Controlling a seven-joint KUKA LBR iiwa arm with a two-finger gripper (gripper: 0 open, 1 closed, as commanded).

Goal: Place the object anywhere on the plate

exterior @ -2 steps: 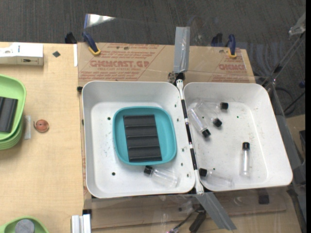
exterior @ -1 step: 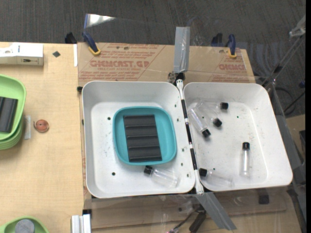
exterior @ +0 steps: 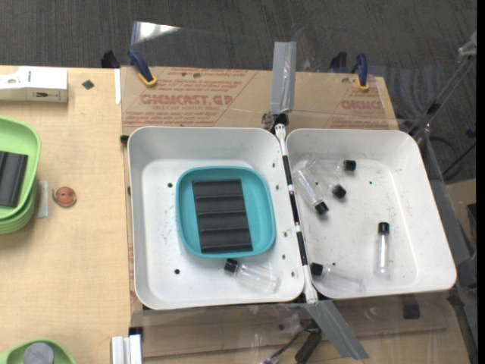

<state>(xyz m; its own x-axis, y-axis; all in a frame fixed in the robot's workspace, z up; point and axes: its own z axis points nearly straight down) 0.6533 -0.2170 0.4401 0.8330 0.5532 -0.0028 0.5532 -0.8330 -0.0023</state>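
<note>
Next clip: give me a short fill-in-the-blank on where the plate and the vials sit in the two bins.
1. The teal plate sits in the ____ bin as the camera sees it.
2. The dark insert on the plate has ____ raised ribs.
3. One clear vial lies in the left bin, off the plate, near the plate's ____ edge in the picture.
4. The vials' caps are ____ in colour.

Missing words: left; four; lower; black

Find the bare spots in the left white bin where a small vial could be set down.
In the left white bin, bare floor runs along the far wall and left wall around the teal plate. The near-right corner is crowded: a clear black-capped vial lies there. The plate's black ridged insert is bare.
</note>
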